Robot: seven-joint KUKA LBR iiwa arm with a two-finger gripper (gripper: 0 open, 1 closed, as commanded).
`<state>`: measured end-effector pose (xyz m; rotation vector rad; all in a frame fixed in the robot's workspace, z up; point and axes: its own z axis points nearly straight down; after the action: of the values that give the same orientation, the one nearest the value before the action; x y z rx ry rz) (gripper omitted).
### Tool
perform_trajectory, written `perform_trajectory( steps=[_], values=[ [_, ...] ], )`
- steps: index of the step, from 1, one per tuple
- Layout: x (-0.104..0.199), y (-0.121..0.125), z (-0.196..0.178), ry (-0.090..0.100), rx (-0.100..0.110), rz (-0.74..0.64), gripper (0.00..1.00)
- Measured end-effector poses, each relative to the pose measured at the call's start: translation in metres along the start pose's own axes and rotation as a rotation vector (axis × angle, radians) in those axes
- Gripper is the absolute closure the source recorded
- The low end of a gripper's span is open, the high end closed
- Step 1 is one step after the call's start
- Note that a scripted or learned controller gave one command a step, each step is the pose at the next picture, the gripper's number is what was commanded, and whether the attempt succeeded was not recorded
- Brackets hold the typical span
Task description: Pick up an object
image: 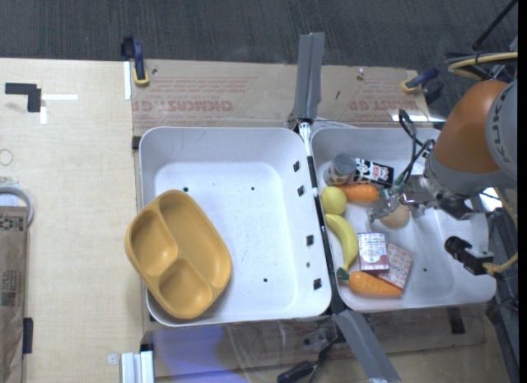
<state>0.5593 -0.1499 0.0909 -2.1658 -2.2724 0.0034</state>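
Observation:
The right bin holds a yellow lemon, a banana, an orange carrot, a second carrot near the front wall, a small jar with a black label, two red-and-white packets and a beige rounded object. My gripper hangs low in this bin, just right of the first carrot and right over the beige object. The wrist hides part of that object, and I cannot tell whether the gripper touches it.
The left bin bears a yellow divided plate at its front left corner. A grey divider post stands between the bins at the back. Cables and a black fitting hang beside the arm on the right.

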Motion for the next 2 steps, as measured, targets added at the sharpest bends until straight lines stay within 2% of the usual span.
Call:
perform_trajectory(
  steps=[1,2],
  values=[
    [-0.0009,-0.0002,-0.0090,0.001,0.001,0.003,1.00],
    [-0.0009,-0.0002,-0.0090,0.001,0.001,0.003,0.00]
  ],
)
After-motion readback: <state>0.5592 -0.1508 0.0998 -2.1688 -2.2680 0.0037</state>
